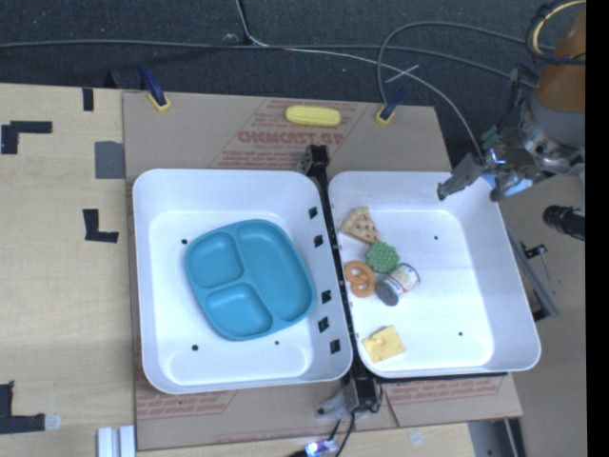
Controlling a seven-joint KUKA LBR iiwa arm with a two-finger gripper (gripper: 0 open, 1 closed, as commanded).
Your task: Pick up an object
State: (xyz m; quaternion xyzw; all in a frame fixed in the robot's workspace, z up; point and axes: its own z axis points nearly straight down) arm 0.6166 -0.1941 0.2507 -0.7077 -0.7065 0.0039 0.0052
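Observation:
The right bin (476, 284) holds several small items near its left side: a tan waffle-like wedge (359, 225), a green knobbly ball (383, 256), an orange pretzel ring (360, 278), a small can lying on its side (403, 279), a dark grey pebble-like piece (386, 293) and a yellow cheese-like block (383, 344). My gripper (471, 181) hangs over the bin's top right corner, well apart from all of them. Nothing shows between its fingers.
The left bin (157, 255) holds a blue three-compartment plate (249, 277). A yellow banana-like piece (312, 115) lies on the cardboard behind the bins. Cables loop over the back of the bench. The right half of the right bin is bare white floor.

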